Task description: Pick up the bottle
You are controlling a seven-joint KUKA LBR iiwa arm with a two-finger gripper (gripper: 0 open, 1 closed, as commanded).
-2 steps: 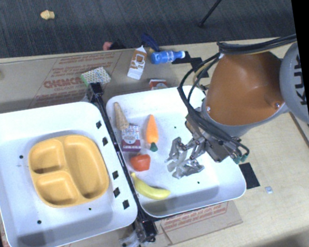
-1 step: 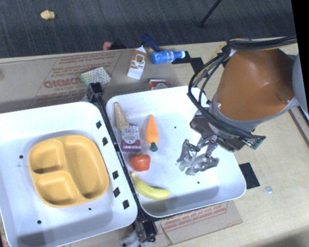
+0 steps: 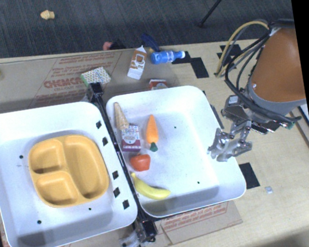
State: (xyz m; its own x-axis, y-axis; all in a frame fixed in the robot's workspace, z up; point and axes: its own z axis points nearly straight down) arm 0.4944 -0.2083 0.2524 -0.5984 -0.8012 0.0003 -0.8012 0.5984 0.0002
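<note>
divided tray (image 3: 67, 167) sitting in left bin (image 3: 0, 138). right bin (image 3: 197, 101) holding cone (image 3: 120, 117), packet (image 3: 130, 137), carrot (image 3: 151, 130), tomato (image 3: 141, 162), banana (image 3: 149, 189) along its left side. bottle (image 3: 165, 57) lying behind right bin, on the bench. gripper (image 3: 226, 148) hanging at right bin's right rim.

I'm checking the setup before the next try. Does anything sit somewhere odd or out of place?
Yes. The bottle lies on its side on the bench behind the right bin, outside both bins, beside a small carton. The end effector is at the right bin's right rim, well away from the bottle.
</note>
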